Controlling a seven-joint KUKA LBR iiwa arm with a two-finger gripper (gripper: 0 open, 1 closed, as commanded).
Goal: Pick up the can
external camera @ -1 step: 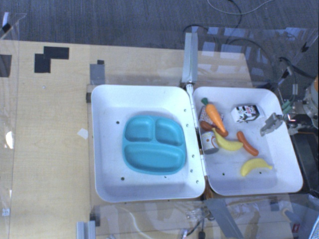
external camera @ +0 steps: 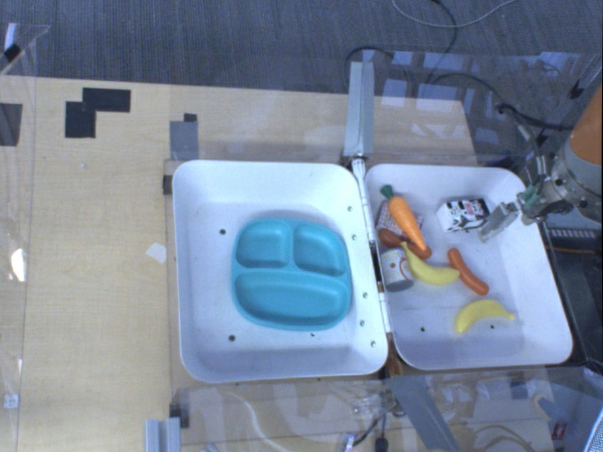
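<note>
1. You see the small silver can (external camera: 395, 269) at the right white bin's (external camera: 528, 347) left wall, partly hidden under the orange carrot (external camera: 407, 219) and yellow banana (external camera: 431, 273).
2. The grey gripper (external camera: 501, 220) hovers near the white carton (external camera: 464, 214); its fingers are spread, grasping nothing.

The grey arm with its orange band (external camera: 586, 135) reaches in from the right edge of the view, wrist angled down and leftward. Its two-finger metal gripper (external camera: 501, 220) hangs over the right bin's upper right corner.

Arm (external camera: 586, 158) cut off at right edge; can (external camera: 394, 269) partly hidden beneath banana (external camera: 431, 273) and carrot (external camera: 407, 219).
</note>
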